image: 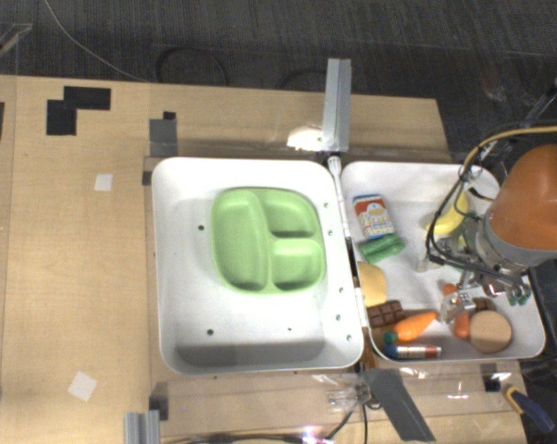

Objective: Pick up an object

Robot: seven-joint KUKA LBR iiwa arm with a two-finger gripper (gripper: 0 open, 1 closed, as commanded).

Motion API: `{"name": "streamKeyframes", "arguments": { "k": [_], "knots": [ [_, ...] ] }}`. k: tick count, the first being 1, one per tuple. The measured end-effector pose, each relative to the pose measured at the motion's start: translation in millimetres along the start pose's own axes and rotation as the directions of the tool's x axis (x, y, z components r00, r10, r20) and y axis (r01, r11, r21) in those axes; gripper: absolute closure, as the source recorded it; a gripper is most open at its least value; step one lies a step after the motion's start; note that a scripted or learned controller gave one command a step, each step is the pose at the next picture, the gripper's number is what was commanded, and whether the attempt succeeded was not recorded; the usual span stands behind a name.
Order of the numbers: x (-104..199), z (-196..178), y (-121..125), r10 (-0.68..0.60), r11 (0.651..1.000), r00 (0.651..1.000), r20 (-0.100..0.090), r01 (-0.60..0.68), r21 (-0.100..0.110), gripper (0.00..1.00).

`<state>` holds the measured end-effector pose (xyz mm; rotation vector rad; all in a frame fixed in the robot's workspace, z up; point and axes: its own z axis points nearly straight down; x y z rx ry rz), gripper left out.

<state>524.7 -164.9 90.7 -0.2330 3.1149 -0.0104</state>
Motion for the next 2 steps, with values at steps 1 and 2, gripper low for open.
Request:
{"name": "streamKeyframes", "arguments": {
  "k": [1, 2],
  "knots": [
    [-33.2, 2.2, -38.7, 0.010, 1.000, 1.000, -0.002, -0.010, -0.002, 0.00],
    [-44.6, 1.7, -2.3, -0.064, 0.998, 0.998, -0.002, 0.064, -0.003, 0.00]
  ]
}}
